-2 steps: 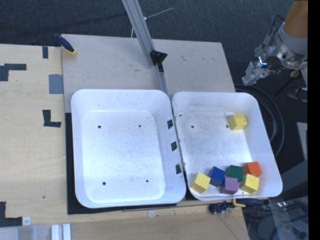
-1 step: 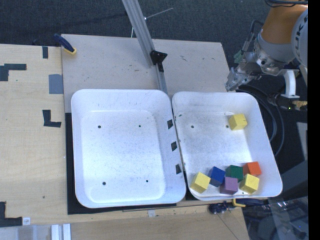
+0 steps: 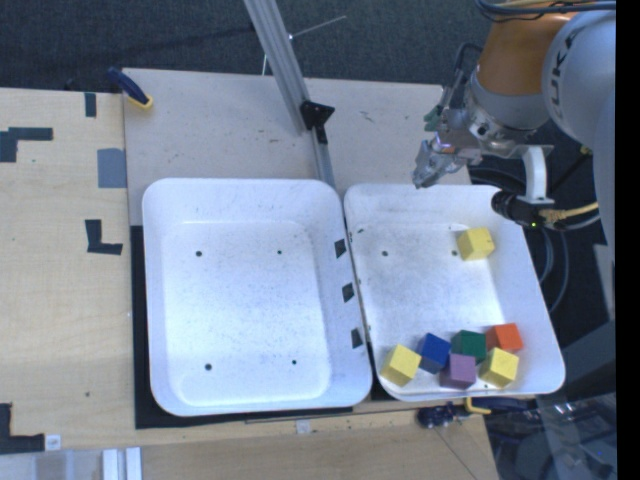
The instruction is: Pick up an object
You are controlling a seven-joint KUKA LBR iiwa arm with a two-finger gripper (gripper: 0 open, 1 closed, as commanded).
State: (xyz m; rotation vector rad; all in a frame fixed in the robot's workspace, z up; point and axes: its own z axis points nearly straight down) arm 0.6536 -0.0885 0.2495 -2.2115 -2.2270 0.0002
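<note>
My gripper [image 3: 428, 172] hangs just above the far rim of the right bin [image 3: 440, 196], its dark fingers pointing down with nothing between them. A lone yellow cube [image 3: 475, 244] lies in that bin, a little to the right of and nearer than the gripper. At the bin's near edge sits a cluster: a yellow cube [image 3: 402, 364], a blue cube [image 3: 434, 351], a green cube [image 3: 468, 344], a purple cube [image 3: 461, 369], an orange cube [image 3: 505, 337] and another yellow cube [image 3: 500, 367].
The left bin [image 3: 160, 268] stands beside the right one. A slanted metal rod [image 3: 285, 63] with a black clamp rises behind the bins. A blue-and-yellow tool [image 3: 130, 88] lies at the far left of the bench.
</note>
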